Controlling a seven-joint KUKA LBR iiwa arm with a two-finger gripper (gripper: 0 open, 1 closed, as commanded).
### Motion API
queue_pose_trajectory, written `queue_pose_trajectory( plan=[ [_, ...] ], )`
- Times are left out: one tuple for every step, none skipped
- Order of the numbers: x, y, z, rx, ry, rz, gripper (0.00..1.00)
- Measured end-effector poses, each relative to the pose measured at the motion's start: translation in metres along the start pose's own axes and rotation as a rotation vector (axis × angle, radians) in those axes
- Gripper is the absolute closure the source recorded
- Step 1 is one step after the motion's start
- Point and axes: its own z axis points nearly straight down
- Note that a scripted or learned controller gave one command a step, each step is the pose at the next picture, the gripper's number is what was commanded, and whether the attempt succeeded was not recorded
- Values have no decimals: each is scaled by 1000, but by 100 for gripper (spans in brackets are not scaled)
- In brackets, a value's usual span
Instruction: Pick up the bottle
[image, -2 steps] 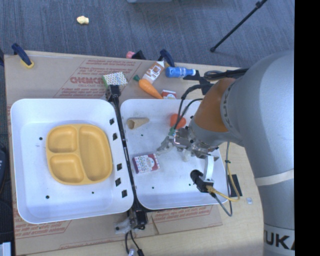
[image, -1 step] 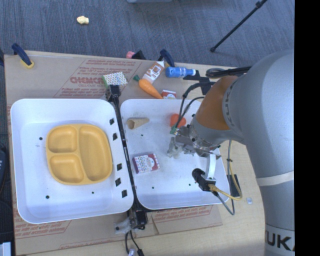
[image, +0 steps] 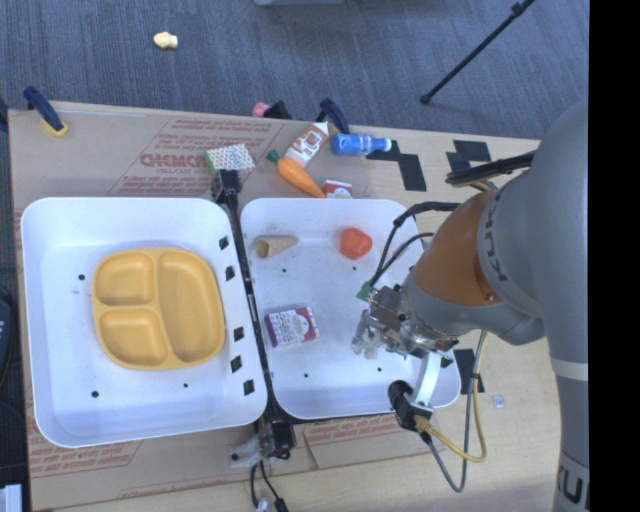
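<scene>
Jaws (image: 372, 338) low over the right bin (image: 330, 395), near its right side; open or shut, cannot tell, nothing seen held. Blue bottle (image: 357, 145) lying on its side on the table (image: 150, 140) beyond the bin's far rim, beside the carrot (image: 299, 177), well apart from the jaws. Best to lift clear of the rim first, then descend across the bottle's narrow width, away from the carrot.

A yellow divided plate (image: 158, 307) lies in a white bin (image: 40, 300); the bottle (image: 358, 145) is blue.
</scene>
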Motion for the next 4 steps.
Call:
queue_pose_trajectory(
  plan=[
    [0,0,-10,3,1,-4,100],
    [15,-7,-38,-6,-1,-274,100],
    [22,-11,-49,-7,-3,-441,100],
    [3,-1,-6,-1,-1,-309,100]
  ],
)
